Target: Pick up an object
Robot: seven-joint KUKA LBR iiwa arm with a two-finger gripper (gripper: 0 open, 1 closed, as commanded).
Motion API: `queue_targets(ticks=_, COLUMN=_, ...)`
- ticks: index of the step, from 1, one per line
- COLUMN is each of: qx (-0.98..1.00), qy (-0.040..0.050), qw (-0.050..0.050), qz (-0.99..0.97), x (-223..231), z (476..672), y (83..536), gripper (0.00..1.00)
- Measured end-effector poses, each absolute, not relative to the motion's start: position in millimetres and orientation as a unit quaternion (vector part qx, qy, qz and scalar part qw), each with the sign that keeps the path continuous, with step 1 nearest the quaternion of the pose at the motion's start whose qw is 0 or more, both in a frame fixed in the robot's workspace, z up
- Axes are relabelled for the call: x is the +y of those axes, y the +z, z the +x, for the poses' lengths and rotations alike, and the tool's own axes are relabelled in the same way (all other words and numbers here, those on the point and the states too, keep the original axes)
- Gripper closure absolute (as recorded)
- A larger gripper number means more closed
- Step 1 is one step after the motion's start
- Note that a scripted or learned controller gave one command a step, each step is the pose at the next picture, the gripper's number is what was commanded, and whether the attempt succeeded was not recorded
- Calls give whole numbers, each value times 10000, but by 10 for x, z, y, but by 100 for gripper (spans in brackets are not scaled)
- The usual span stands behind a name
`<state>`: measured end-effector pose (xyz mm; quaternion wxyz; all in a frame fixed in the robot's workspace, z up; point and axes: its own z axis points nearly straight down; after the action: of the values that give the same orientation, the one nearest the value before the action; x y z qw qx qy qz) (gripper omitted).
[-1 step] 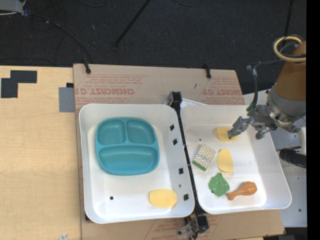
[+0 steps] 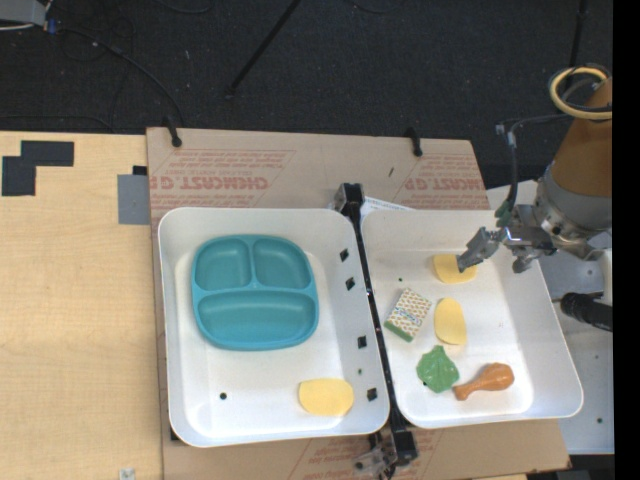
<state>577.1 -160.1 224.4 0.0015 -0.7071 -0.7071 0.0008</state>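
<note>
My gripper (image 2: pixel 495 259) hangs over the back right part of the right bin (image 2: pixel 555 368), open, with nothing between its fingers. Its left fingertip (image 2: pixel 468 261) is at the right edge of a flat yellow piece (image 2: pixel 450 270). Nearer the front lie a green-and-white patterned block (image 2: pixel 408 314), a second yellow piece (image 2: pixel 450 322), a green leafy toy (image 2: pixel 437 369) and an orange drumstick (image 2: pixel 486 379).
The left bin (image 2: pixel 180 368) holds a teal divided plate (image 2: pixel 254 291) and a yellow piece (image 2: pixel 325 397) near its front edge. A black divider (image 2: pixel 365 308) runs between the bins. Cardboard (image 2: pixel 300 173) lies under both, and the arm's body (image 2: pixel 585 158) stands at the right.
</note>
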Motion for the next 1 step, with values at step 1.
queue_targets(ticks=1, qx=-7072, qy=21, qw=38, qz=-7070, x=-1514, z=5698, y=1735, gripper=0)
